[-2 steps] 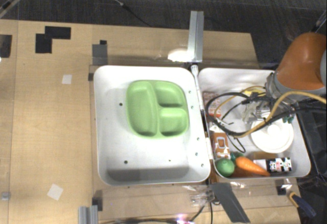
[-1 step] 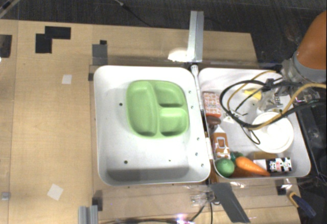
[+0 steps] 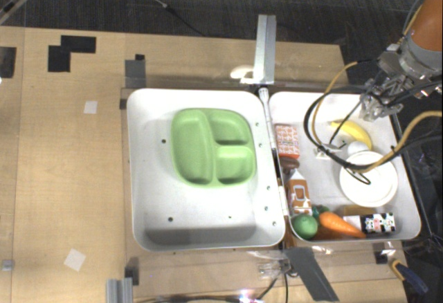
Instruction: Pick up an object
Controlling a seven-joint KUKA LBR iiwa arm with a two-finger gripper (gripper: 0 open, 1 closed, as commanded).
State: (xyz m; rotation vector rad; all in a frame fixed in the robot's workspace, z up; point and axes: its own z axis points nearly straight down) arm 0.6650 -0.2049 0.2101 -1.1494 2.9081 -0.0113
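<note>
Whether the jaws were released or clenched could not be told, for the gripper [image 3: 377,102] was small and blurred above the far right corner of the right bin [image 3: 411,205], nothing visibly between its fingers. In the left bin [image 3: 142,177] lay a green divided tray [image 3: 211,146]; the right bin held a white plate [image 3: 368,177], a banana [image 3: 351,130] just beyond it near the gripper, a carrot [image 3: 338,224] by the near wall and a green ball [image 3: 304,225] beside the carrot
</note>
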